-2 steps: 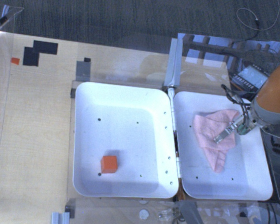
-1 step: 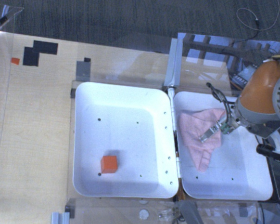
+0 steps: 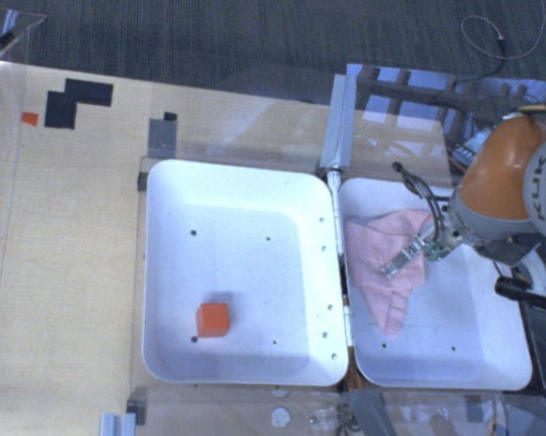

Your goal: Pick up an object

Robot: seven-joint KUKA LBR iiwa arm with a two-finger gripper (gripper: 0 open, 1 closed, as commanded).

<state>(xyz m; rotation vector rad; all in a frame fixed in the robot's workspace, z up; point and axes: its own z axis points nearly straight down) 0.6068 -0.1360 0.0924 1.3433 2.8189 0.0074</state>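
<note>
Claw [image 3: 403,263] lowered onto the pink cloth [image 3: 388,268] in the right bin [image 3: 468,369]

Whether the claw is released or clenched cannot be told. The cloth lies crumpled against the bin's left wall; a thin fold could be pinched and slip free on lifting. The orange block [image 3: 213,320] sits untouched in the left bin [image 3: 255,202].

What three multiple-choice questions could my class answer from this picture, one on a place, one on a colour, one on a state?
1. Where is the small block?
A. left bin
B. right bin
C. on the bench

2. What colour is the cloth?
A. blue
B. pink
C. green

3. How does the cloth lie?
A. folded into a neat square
B. rolled up
C. crumpled

Answers:
1 A: the orange block sits near the front of the left bin.
2 B: the cloth in the right bin is pale pink.
3 C: it lies bunched in folds under the tool.
</note>
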